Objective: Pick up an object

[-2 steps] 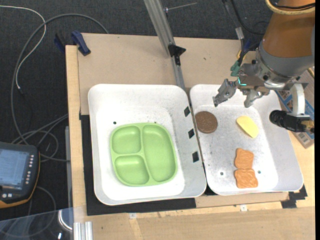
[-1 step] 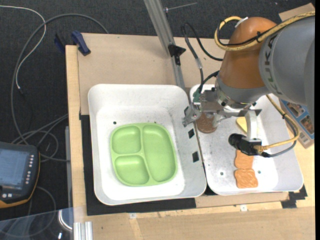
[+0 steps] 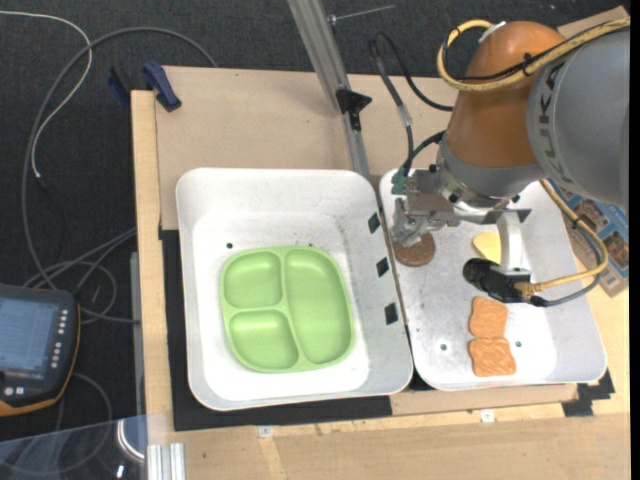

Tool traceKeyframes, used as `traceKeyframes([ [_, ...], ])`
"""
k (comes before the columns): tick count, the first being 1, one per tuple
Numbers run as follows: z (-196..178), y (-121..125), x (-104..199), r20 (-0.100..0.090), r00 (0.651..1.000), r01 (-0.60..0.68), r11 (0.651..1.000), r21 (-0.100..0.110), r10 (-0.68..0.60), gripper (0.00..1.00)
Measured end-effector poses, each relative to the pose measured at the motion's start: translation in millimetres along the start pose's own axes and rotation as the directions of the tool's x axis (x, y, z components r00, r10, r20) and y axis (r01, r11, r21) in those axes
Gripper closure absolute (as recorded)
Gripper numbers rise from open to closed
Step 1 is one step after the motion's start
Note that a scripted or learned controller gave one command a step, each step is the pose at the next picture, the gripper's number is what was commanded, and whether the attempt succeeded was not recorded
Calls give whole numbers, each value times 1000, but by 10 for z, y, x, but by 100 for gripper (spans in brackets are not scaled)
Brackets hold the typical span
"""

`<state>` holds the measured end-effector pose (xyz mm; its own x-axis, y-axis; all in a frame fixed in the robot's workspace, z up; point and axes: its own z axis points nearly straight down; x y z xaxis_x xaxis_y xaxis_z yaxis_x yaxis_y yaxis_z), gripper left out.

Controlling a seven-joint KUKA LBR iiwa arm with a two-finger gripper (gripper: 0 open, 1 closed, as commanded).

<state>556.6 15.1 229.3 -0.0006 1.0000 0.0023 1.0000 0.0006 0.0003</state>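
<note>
Hanging over a flat round brown disc [image 3: 416, 253] is the claw [image 3: 408, 228], grip unclear.

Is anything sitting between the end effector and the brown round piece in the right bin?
Nothing visible does. The end effector is right at the brown round piece, covering its top edge, near the left wall of the right bin. The yellow piece and two orange pieces lie apart from it.
</note>
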Motion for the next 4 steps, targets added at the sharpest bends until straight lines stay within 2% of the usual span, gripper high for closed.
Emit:
traceKeyframes([
  [1,-792,-162,-423,4,1000,-4,1000,-10,4,100],
  [2,-1127,-447,-613,3,1000,-3,1000,-5,3,100],
  [3,-1787,-22,-536,3,1000,2,1000,-10,-2,100],
  [4,-743,109,-709,1,1000,-3,1000,10,3,100],
])
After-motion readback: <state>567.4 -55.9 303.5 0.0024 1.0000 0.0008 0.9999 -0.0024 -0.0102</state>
